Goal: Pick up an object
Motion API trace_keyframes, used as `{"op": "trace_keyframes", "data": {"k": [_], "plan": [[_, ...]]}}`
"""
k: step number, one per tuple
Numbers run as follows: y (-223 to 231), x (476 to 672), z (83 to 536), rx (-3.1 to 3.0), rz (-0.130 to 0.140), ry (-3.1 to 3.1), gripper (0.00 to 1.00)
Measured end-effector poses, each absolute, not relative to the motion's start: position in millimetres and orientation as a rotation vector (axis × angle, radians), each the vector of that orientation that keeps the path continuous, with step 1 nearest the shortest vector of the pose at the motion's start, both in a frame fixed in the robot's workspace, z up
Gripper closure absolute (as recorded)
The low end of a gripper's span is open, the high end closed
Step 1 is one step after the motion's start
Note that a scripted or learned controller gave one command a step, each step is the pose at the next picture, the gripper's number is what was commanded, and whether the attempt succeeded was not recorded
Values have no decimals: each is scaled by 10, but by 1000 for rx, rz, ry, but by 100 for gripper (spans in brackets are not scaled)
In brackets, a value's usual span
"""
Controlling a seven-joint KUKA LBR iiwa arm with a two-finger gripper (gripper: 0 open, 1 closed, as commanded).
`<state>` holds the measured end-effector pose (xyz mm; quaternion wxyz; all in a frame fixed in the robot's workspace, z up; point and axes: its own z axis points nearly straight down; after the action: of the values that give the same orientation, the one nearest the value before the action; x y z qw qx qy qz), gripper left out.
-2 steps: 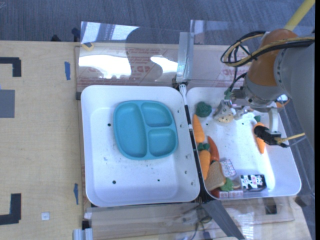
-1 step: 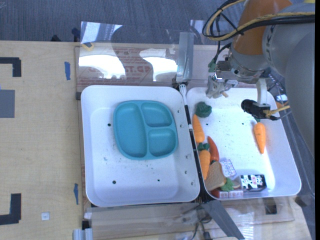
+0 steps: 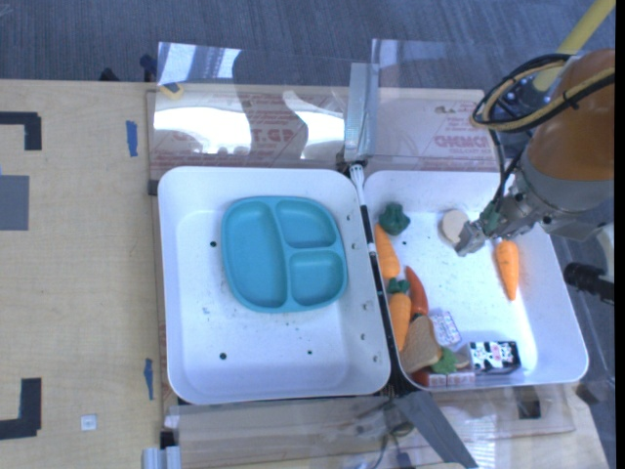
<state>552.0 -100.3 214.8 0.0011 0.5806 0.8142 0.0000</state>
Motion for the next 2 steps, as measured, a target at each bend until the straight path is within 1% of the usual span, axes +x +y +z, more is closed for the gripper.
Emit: {"op": "trace_keyframes", "data": {"k": [1, 2], "plan": [[-981, 5519, 2132, 1820, 0, 2561, 0], [-572, 4789, 1834, 2023, -2, 2408, 0]]}}
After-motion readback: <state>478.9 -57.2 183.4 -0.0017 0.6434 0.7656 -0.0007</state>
